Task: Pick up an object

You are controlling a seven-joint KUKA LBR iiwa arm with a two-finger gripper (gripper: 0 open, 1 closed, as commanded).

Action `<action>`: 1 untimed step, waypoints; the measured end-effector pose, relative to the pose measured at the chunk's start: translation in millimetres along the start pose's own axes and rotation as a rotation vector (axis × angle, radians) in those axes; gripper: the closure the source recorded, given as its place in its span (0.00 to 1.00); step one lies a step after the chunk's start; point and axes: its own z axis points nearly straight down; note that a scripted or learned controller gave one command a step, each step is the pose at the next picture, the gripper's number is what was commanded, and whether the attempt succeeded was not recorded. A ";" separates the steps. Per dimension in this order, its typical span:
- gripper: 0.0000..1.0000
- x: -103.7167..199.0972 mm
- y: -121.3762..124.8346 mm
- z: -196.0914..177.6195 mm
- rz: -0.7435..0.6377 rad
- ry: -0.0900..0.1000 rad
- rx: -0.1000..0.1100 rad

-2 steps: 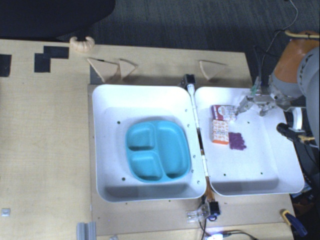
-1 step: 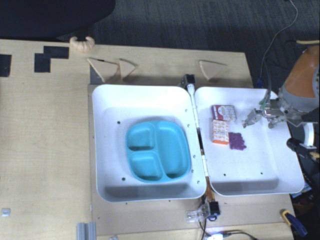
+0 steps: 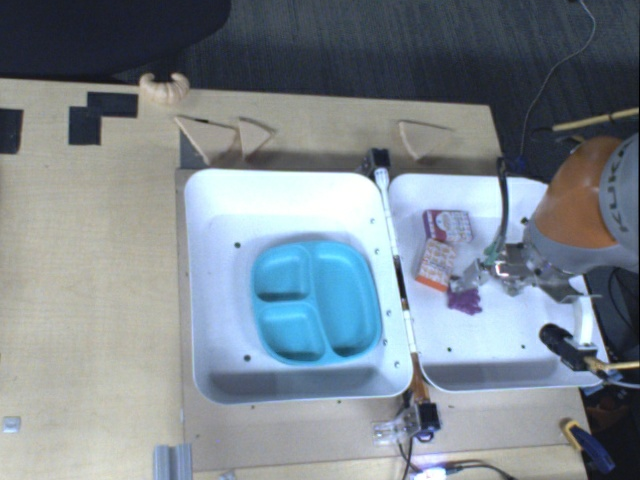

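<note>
Low in the right bin (image 3: 520,353), tool (image 3: 478,276) over purple object (image 3: 465,300), grip unclear.

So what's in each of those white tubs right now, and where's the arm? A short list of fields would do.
left bin: blue divided tray
right bin: two small printed packets, purple object
arm: reaching over the right bin
tool: low, just above the purple object
grip: cannot tell
</note>
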 end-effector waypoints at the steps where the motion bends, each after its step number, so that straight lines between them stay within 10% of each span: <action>1: 1.00 0.4 2.6 -11.9 -0.001 0.000 -0.006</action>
